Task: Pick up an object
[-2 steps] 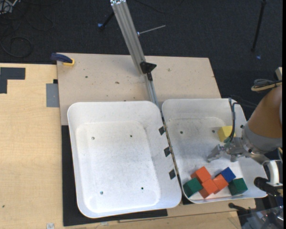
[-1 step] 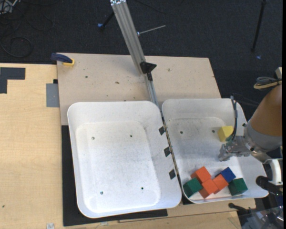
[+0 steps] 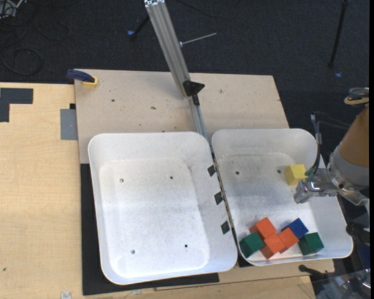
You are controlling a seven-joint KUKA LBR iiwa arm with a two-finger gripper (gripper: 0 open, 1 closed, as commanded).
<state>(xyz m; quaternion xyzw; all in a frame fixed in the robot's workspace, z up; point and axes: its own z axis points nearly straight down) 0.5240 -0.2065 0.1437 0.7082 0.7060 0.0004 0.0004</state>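
In the right bin point(image 3: 249, 143) a yellow cube point(image 3: 295, 174) rests near the right wall. A cluster of blocks sits at the bin's near end: orange blocks point(image 3: 273, 235), a blue block point(image 3: 297, 227) and two green blocks point(image 3: 252, 243) point(image 3: 310, 243). My gripper point(image 3: 302, 193) hangs at the bin's right side, just below and right of the yellow cube and above the cluster. Nothing shows between its fingers.
The left bin point(image 3: 106, 161) lies beside the right one, with black clips point(image 3: 218, 197) along the shared wall. A slanted aluminium post point(image 3: 171, 45) rises behind the bins. A blue and yellow clamp point(image 3: 82, 76) sits on the bench's far left corner.
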